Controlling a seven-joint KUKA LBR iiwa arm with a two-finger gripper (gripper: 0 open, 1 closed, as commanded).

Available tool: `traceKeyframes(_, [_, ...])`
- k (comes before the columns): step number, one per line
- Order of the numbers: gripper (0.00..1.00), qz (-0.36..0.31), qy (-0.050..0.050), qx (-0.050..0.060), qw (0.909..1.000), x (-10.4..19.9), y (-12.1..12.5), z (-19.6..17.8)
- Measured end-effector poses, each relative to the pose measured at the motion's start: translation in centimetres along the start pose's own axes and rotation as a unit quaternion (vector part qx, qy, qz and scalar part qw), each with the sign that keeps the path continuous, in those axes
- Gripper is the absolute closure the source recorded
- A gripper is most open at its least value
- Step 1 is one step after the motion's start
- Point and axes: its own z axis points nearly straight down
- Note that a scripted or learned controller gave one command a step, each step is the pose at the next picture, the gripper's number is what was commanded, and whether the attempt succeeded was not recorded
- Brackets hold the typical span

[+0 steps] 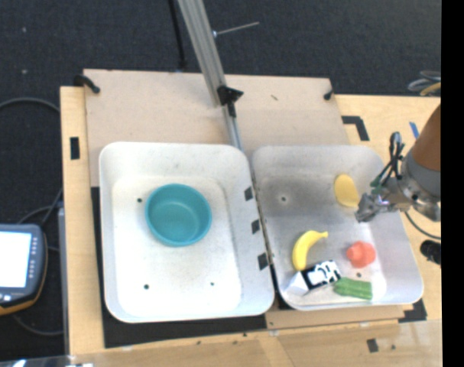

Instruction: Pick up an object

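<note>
Nearest you, along the right bin's (392,277) near edge, lie a green object (353,288) and a black-and-white item (321,274). Just beyond them you see a banana (306,248) and a red ball (361,254). Your claw (367,207) hangs over that bin's right half, just right of a yellow object (346,189); its opening you cannot tell. A teal bowl (179,214) sits in the left bin (124,281).

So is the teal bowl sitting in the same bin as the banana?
No, the teal bowl sits in the left bin, while the banana lies in the right bin.
</note>
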Motion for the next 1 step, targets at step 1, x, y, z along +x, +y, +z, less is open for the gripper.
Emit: traceKeyframes(1, [1.00,0.001,0.000,0.000,1.0000,-0.76,-0.40,-4.87])
